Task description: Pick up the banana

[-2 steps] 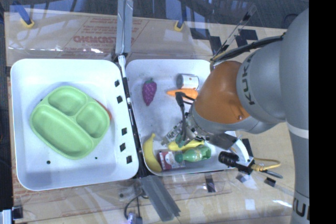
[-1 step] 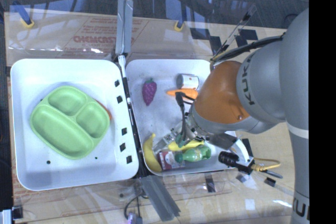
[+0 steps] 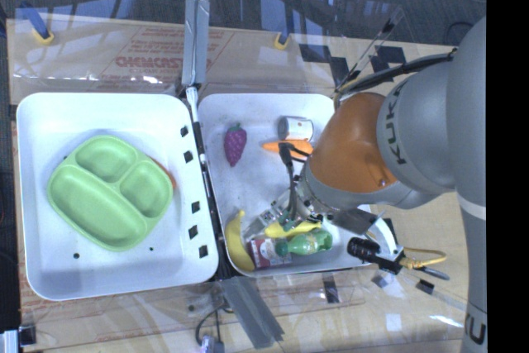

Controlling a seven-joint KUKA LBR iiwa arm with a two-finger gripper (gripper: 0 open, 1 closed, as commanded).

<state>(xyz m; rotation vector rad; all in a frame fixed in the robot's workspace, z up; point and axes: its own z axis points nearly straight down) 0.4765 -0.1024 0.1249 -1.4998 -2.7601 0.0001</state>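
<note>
The two white bins [image 3: 99,107] look like smooth, slightly glossy plastic. The green divided tray [image 3: 109,192] is matt plastic. The arm's orange band [image 3: 351,145] shines glossy, its grey shell [image 3: 430,128] satin-smooth. The banana [image 3: 235,244] looks smooth and waxy.

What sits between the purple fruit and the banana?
In the camera view, bare white bin floor lies between the purple fruit and the banana.

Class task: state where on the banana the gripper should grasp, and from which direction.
Grip the banana at its bare left curve, coming from above. It lies flat along the right bin's left wall, and a bottle crowds its right end.
</note>
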